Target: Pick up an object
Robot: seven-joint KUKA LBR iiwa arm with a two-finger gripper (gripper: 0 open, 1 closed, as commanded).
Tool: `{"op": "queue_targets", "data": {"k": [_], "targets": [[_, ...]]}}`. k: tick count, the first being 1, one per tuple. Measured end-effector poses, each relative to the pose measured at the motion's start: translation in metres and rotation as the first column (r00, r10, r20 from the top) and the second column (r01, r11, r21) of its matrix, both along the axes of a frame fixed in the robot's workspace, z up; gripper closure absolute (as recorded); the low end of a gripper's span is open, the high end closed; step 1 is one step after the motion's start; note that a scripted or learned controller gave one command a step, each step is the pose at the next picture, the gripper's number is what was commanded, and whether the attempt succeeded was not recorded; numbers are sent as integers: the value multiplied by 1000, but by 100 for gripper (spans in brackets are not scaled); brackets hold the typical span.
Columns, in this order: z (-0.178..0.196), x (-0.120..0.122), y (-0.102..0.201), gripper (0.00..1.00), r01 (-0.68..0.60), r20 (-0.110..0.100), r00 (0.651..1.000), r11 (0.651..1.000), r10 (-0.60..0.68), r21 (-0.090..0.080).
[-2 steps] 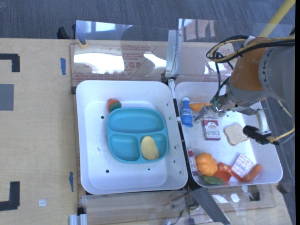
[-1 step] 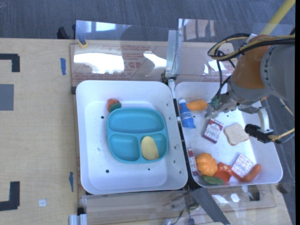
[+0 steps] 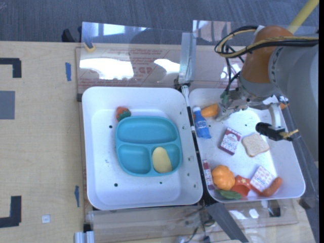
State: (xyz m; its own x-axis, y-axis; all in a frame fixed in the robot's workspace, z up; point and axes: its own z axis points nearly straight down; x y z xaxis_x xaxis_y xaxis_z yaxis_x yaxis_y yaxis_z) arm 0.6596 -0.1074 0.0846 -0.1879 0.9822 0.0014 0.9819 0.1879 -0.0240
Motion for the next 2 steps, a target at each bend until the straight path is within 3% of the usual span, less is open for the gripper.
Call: {"op": "queue_targets", "data": {"k": [1, 2], "targets": [[0, 2, -3, 0, 2, 12, 1000, 1000, -2, -6], [21, -41, -23, 0, -132, 18, 991, 991, 132, 4]]}}
